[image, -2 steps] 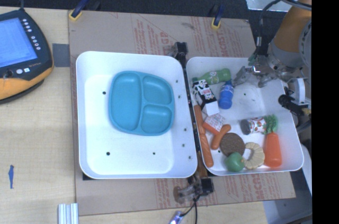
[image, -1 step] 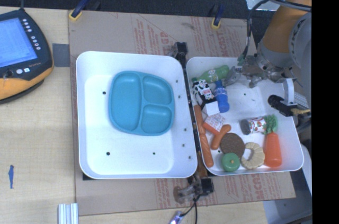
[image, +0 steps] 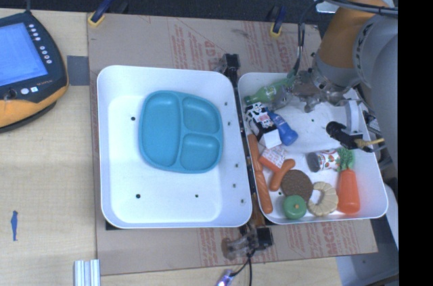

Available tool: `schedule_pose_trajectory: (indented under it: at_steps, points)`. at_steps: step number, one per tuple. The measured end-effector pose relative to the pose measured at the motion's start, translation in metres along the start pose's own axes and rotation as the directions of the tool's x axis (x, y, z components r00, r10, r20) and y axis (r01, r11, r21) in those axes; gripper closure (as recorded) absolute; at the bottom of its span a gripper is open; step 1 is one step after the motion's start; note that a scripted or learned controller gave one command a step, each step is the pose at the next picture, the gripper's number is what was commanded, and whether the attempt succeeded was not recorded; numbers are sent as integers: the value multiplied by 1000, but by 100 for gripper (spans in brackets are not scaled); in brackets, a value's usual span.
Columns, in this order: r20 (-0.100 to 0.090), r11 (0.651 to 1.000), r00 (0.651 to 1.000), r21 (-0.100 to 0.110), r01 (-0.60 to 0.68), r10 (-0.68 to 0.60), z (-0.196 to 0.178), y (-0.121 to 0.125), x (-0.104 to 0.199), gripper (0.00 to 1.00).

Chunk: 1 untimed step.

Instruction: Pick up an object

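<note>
Toy food is what I'm after, and all of it sits in the right-hand bin (image: 379,210), right of centre in the frame. The left bin (image: 108,143) carries a blue divided plate (image: 181,131). From my seat I see the arm (image: 352,34) coming in at the upper right, with the gripper (image: 308,94) low over the far edge of the right bin, near a green bottle-like toy (image: 265,93). Whether it is open or closed on anything I cannot tell; the wrist blocks that part of the view.

My worry is the crowding. Along the bin's left side a black-and-white carton (image: 258,118), a blue piece (image: 286,132) and a long orange sausage (image: 260,176) lie touching or nearly so, and a descent there could clip a neighbour and shove the target aside. At the lower edge a carrot (image: 348,191), a tan ring-shaped cookie (image: 323,198), a brown round biscuit (image: 296,183) and a green round fruit (image: 294,207) are packed together against the wall, so a grasp there may close on two things or jam against the rim.

Where the gripper is now, close to the far wall, I judge the main risk is striking the rim or pinching only the bottle's tip, which would likely slip out on the lift.
</note>
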<state>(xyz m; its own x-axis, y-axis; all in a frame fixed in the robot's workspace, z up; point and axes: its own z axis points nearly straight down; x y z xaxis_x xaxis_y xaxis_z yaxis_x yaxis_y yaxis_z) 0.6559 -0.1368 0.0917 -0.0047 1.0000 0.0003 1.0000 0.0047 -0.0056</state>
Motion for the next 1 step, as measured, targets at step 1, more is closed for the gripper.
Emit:
schedule_pose_trajectory:
  at_steps: [1]
  points:
    - [0, 1000, 1000, -3, -2, 2, 0, 0, -16, 0]
